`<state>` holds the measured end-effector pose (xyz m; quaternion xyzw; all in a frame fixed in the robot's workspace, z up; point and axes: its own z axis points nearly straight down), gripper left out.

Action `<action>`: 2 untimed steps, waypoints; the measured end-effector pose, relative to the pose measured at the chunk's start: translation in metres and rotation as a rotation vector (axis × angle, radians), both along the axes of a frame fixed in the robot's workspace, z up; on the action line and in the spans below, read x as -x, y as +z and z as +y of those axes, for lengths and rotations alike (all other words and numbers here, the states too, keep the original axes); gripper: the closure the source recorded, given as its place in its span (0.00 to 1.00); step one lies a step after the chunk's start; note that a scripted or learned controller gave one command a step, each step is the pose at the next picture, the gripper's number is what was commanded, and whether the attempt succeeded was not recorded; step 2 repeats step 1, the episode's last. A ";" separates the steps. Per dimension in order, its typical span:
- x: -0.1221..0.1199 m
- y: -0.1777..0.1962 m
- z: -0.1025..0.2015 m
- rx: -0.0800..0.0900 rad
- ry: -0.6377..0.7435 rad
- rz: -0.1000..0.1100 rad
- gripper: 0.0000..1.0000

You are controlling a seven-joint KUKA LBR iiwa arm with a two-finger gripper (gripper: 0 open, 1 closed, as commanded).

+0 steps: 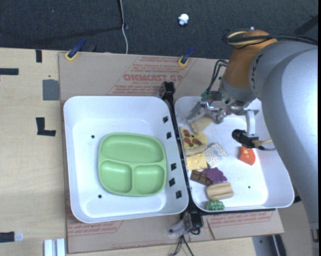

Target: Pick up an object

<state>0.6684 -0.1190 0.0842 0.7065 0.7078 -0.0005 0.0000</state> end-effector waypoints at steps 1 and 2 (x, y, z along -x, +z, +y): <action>-0.001 0.012 0.000 0.001 0.001 -0.002 1.00; -0.001 0.012 0.000 0.001 0.001 -0.002 1.00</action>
